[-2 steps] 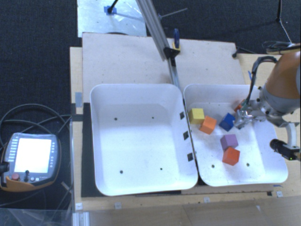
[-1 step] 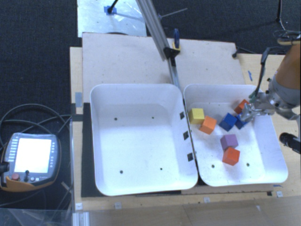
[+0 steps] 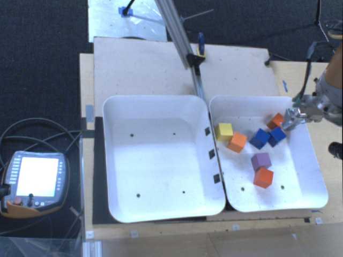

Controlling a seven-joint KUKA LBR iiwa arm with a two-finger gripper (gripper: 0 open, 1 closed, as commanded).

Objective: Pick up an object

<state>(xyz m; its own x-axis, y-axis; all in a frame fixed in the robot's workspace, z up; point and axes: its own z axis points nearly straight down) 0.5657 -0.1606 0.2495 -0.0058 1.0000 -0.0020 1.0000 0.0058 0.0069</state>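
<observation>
At right bin's (image 3: 316, 186) two o'clock, pincer (image 3: 290, 120) over orange cube (image 3: 275, 120); finger state we cannot tell. We'd centre, descend straight, avoid blue cube (image 3: 277, 136).

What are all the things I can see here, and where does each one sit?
Bins: 2, white; left bin, right bin.
Yellow cube: 1, right bin, left side.
Orange cubes: 3; one touching the yellow cube, one nearer the front, one by the gripper.
Blue cubes: 2; and, side by side.
Purple cube: 1, behind the front orange cube.
Handheld control pad: 1, grey and orange, floor at left.
Gripper: 1, metallic, over the right bin's far right.
</observation>
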